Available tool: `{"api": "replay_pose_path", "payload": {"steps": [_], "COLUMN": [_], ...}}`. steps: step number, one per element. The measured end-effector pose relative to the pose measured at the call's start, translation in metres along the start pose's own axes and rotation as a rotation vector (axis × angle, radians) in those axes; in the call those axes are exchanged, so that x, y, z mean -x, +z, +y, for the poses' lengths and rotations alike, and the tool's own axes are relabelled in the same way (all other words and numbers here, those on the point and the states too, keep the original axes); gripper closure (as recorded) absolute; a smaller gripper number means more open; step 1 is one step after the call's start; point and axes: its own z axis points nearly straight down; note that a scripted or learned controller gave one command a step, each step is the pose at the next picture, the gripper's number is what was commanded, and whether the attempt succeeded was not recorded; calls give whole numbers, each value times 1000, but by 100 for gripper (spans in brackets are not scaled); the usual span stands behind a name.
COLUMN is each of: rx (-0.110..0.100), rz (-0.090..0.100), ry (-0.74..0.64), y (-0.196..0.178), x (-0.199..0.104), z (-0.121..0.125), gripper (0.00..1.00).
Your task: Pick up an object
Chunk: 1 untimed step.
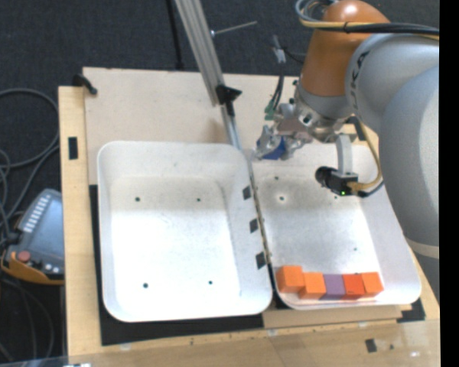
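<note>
Bins (176,228): white plastic, smooth, faintly glossy, speckled with dark flecks. Tabletop (138,105): pale board, matt, wood-like. Blocks (330,283): orange and purple, matt, foam-like or plastic, not told apart. Arm (398,90): grey shell, smooth, satin; orange band glossy. Slanted rail (203,40): ribbed bare metal. Floor (61,29): dark, rough, carpet-like.

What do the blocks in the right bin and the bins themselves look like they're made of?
The blocks look like matte foam or painted wood: flat orange and purple faces, no shine. The right bin and left bin look like moulded white plastic, with rounded rims and a scuffed, speckled finish.
</note>
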Motion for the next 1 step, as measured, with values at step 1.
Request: {"api": "replay_pose_path", "payload": {"steps": [1], "rx": [1], "rz": [0], "ry": [1], "y": [-39], "x": [-61], "z": [-5], "gripper": [100]}}
